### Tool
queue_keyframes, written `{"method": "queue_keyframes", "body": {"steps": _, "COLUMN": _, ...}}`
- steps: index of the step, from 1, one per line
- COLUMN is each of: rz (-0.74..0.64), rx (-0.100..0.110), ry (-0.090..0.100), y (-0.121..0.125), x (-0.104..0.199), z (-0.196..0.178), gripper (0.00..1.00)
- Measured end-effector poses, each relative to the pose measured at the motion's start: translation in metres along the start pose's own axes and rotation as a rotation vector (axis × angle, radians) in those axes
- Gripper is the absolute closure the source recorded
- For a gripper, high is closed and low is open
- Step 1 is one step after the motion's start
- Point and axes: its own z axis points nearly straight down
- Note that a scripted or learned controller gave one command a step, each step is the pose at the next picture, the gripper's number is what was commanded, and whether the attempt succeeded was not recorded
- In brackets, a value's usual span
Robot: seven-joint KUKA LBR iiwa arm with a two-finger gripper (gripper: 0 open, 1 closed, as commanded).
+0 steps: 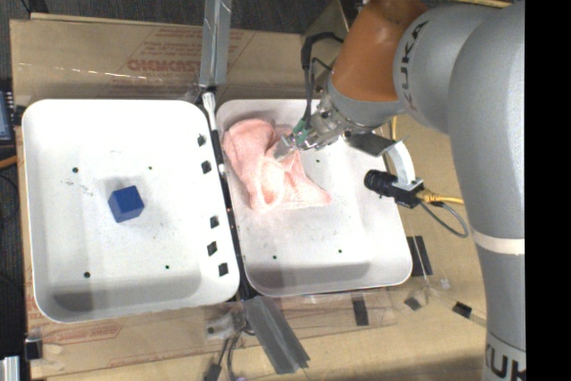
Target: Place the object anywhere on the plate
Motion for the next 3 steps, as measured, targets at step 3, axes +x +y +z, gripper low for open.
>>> {"method": "queue_keyframes", "body": {"steps": 3, "rz": -0.817, "rx": 0.0, "ry": -0.001, "y": 0.049, "x": 0.084, "z": -0.049, "gripper": 1.0}}
